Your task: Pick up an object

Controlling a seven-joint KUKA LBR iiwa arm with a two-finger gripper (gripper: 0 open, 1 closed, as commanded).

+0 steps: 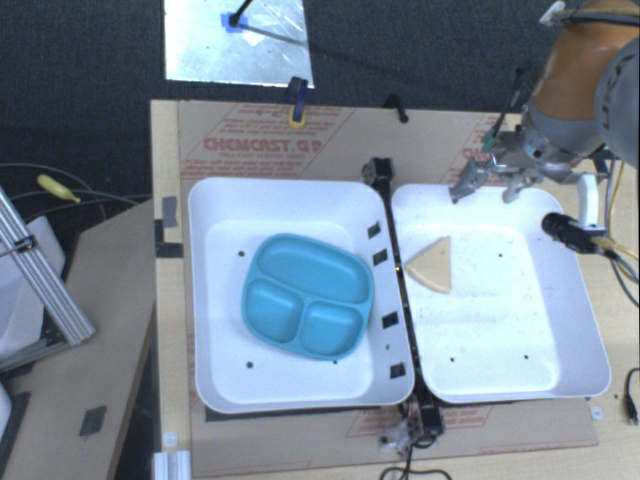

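At the bottom of the frame a small cluster of black clips and wires [418, 430] sits where the two bins meet, on the brown cardboard sheet [262, 136] that covers the counter [110, 258].

Above that, the left bin [215, 218] fills the lower-left centre of the frame. A blue divided plate [308, 295] lies flat in it, slightly turned, with one large compartment toward the top and two smaller ones toward the bottom. The right bin [570, 318] sits beside it, the two rims touching along a line of black clamps [385, 258].

In the right bin, near its upper left corner and close to the shared rim, lies a tan wedge-shaped object [433, 265], flat on the white floor. Nothing touches it.

Higher still, in the upper right of the frame, the hand [488, 180] hangs over the top edge of the right bin. Its two fingers [467, 182] are spread apart and hold nothing; it seems to be up above the bin rather than touching it, though height is hard to judge from this angle. It is well apart from the wedge, up and to the right of it. The grey arm with its orange band [580, 53] rises behind toward the right edge.

At the top of the frame, a shiny silver sheet [215, 38] lies on dark carpet [70, 68].
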